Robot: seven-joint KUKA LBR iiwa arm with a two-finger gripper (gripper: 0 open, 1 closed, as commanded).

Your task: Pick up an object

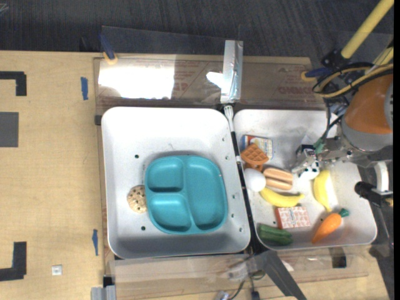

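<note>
- Camera view, nearest edge: in the right bin, a carrot lies at 5 o'clock.
- Mid-bin: two bananas, a hot dog.
- Farther, 3 o'clock: end effector; grip state unclear.
- Left bin: teal tray.

A shallow white bin lies well apart from the gripper, toward the view's left; a teal three-compartment plastic plate rests inside it; farther still, a short blue tape strip marks the tan cardboard-covered bench.
</note>
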